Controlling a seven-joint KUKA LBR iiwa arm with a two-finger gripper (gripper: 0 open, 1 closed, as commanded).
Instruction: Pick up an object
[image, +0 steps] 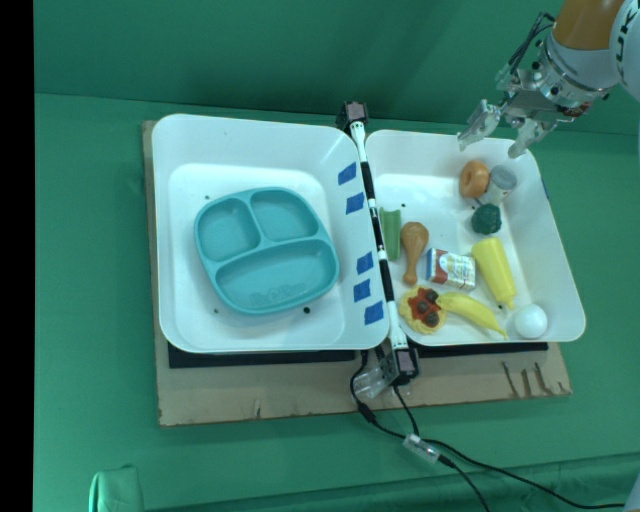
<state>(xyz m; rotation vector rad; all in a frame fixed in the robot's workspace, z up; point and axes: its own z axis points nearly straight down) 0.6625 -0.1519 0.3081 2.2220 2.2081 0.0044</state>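
Note:
My gripper (497, 131) hangs over the far edge of the right bin (565, 285), fingers spread open with nothing between them. Just below it lie an orange donut (474, 179) and a small grey-white cup (500, 182). Further down the bin sit a dark green broccoli (486, 219), a chicken drumstick (412, 247), a green piece (390, 221), a small can (451, 268), a corn cob (494, 268), a banana (472, 311), a pizza slice (423, 308) and a white egg (529, 321).
The left bin (180, 150) holds a teal divided plate (265, 249). A divider with blue tape marks (365, 240) runs between the bins. Cables (440, 460) trail across the green bench in front of the cardboard base.

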